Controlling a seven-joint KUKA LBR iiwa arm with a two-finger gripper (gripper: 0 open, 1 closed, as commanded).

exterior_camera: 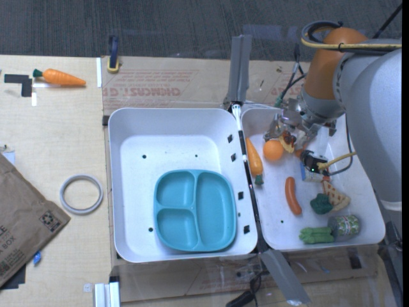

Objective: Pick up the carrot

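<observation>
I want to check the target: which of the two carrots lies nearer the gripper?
The carrot by the right bin's left wall, close to the gripper; the other carrot lies far off on the bench.

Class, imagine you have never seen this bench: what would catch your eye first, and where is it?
Probably the grey arm with its orange band, reaching in from the right over the right bin, its pincer just above an orange ball. Next, the blue divided plate in the left bin, and the carrot along the right bin's left wall.
</observation>
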